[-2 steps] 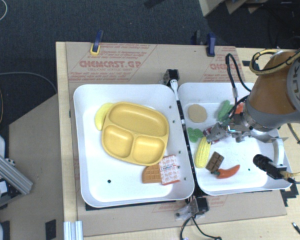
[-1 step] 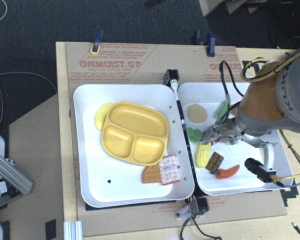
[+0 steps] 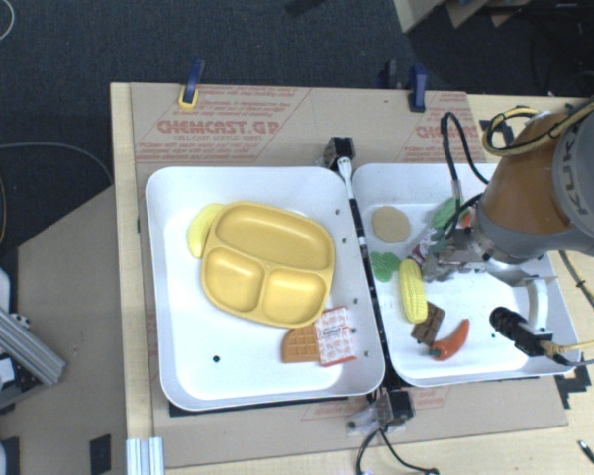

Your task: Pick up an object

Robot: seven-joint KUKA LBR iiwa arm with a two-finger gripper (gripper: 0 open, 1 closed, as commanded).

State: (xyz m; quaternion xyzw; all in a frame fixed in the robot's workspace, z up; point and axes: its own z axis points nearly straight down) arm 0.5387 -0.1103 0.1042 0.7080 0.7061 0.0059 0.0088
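From above, the gripper is seen low in the right bin, just beside the corn. The corn lies a little below and left of it, its long side running up and down. Whether anything is held cannot be told. A chili lies below the corn. Toys are packed close there. A yellow plate sits in the left bin.

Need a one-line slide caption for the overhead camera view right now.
Arm's gripper low in right bin beside corn cob; yellow divided plate in left bin.
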